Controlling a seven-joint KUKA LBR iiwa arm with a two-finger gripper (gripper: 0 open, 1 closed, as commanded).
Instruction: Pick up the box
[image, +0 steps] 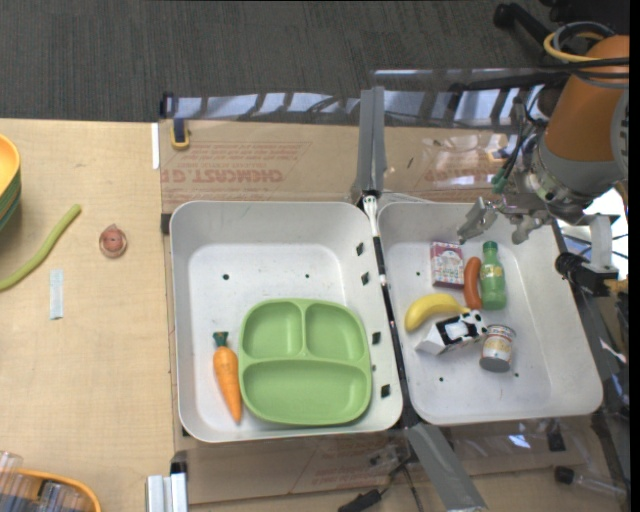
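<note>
Hovering spread and empty, the pincer (497, 220) has one box (446, 264) just below-left (one banana (431, 309) further).

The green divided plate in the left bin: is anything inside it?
The green three-compartment plate shows nothing in any compartment. An orange toy carrot lies beside it on the white bin. Whatever lies underneath it is hidden.

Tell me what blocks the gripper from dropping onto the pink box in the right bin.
Nothing visible lies over the pink box: its top is bare. The gripper hangs above the right bin, up and to the right of the box. An orange sausage-shaped toy sits against the box's right side, with a green bottle just beyond, so that side looks crowded.
</note>
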